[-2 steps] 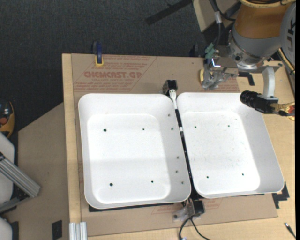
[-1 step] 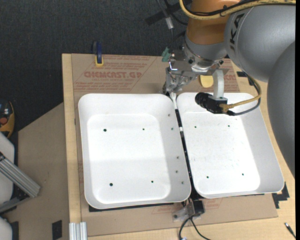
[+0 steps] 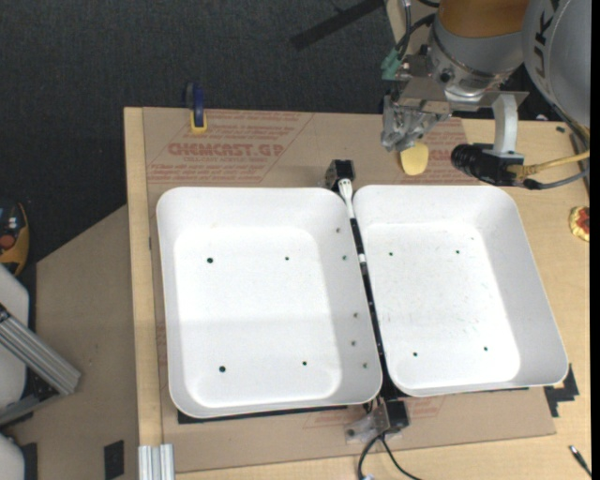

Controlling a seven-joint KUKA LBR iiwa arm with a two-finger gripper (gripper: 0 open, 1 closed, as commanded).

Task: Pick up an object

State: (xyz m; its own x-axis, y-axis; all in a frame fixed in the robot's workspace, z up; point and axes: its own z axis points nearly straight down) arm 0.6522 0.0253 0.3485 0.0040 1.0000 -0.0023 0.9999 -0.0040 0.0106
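Two fingers hang close together, and a small yellow lump sits right at their tips; its top seems to be pinched between them, though the slanted view leaves that join hard to read. The gripper points down, beyond the far edge of the right bin and near that bin's far left corner, over the bare bench. The lump is outside both bins, near a black fitting that lies on its right. Above the wrist the orange band shows at the view's top edge. The left bin lies alongside the right one, and a black clip sits at the far end of the seam between them.

The pick looks nearly done, provided the grip is real. To finish it well, the squeeze should be kept steady, since the hold appears to be on the lump's upper end alone and a soft or rounded piece could slip out. Any lift should go straight up and slowly, staying clear of the black fitting and the cables beside it, so that nothing knocks the lump loose.
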